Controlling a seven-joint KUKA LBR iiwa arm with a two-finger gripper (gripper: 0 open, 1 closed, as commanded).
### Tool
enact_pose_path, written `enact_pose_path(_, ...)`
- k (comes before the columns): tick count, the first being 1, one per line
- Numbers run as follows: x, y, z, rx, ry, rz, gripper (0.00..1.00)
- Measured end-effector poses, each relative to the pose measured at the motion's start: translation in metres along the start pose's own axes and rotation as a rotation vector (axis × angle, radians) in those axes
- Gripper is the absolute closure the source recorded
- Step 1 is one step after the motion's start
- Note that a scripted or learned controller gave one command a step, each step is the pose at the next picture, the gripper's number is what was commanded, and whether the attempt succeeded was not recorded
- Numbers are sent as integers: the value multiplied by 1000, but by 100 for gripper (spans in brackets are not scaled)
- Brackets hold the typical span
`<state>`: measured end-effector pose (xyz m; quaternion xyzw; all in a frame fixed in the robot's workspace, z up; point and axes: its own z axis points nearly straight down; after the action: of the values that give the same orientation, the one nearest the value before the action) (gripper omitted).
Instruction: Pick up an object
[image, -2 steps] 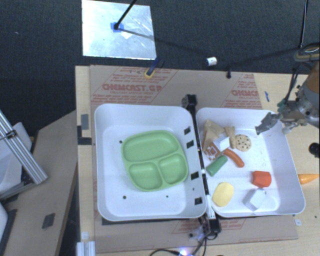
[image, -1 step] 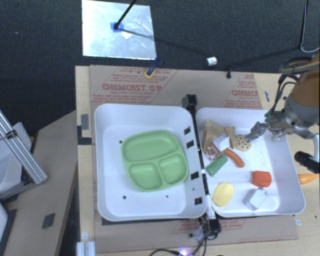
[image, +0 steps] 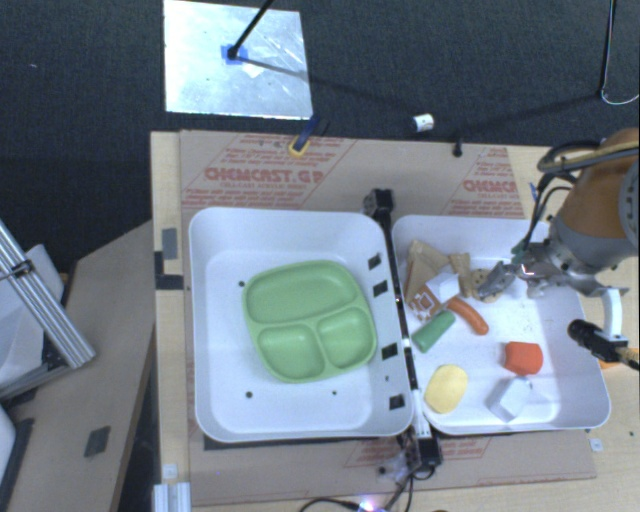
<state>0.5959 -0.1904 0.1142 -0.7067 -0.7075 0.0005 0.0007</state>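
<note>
In the right-hand bin (image: 575, 400), seen from the overhead camera, the loose things lie scattered as if tipped in: an orange carrot-like piece (image: 468, 315) touching a green block (image: 433, 330), a yellow lemon-shaped toy (image: 446, 388) near the front wall, a red-orange lump (image: 523, 357) just behind a white block (image: 511, 398), and some brown cardboard scraps (image: 432, 268) toward the back. The gripper (image: 494, 283) sits low at the bin's back, just beside the carrot-like piece and the scraps, which suggests it is working on one of them; whether the jaws are parted or closed I cannot tell, and nothing plainly sits between them. The left bin (image: 215, 330) carries a green divided tray (image: 305, 320), lying flat, probably a drop-off spot. Both bins rest on a printed cardboard sheet (image: 260, 175) covering the surface (image: 110, 330), with dark carpet (image: 80, 100) and a silvery panel (image: 235, 60) beyond.
</note>
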Motion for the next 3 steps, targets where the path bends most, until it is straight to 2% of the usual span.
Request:
enact_pose_path(1,1,0,31,-1,0,0,0)
enact_pose_path(2,0,2,18,-6,-2,0,100)
enact_pose_path(3,3,11,-30,-8,-2,-4,100)
